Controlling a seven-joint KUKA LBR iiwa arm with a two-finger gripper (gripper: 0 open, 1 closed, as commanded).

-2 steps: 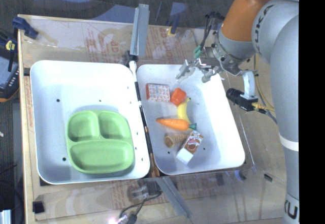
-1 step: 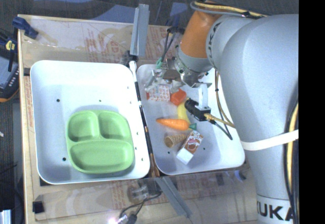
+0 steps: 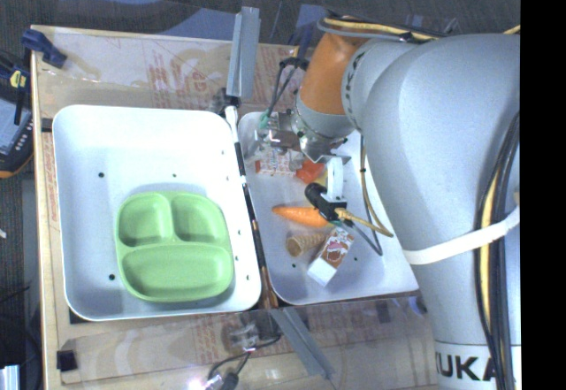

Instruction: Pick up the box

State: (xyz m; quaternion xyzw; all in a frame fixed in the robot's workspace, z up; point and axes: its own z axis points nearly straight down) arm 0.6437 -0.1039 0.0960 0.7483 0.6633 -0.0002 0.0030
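Grey KUKA arm point(image 3: 442, 158), smooth and rounded, with an orange band point(image 3: 323, 74) above the wrist. Black cables point(image 3: 287, 83) loop beside the band; a pale strap point(image 3: 460, 242) crosses the body, black lettering point(image 3: 469, 368) below.

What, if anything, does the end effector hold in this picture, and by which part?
It cannot be told: the end effector sits low at the far end of the right white bin, by a small printed white box.
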